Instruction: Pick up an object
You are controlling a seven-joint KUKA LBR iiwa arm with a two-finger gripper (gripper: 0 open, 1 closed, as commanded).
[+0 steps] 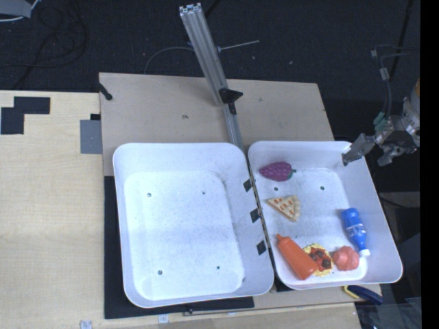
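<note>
Five toys in right bin [384, 266]: one of each.

Robotics laboratory: plywood worktop [288, 105] bearing two white bins [130, 184], aluminium mounting rail [206, 50], loose cables [62, 19] on dark floor.

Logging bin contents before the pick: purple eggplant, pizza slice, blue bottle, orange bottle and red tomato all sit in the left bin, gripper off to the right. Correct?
Not quite. The camera view shows the purple eggplant, pizza slice, blue bottle, orange bottle and red tomato in the right bin, not the left bin. The gripper is off to the right, at that bin's upper right rim.
</note>
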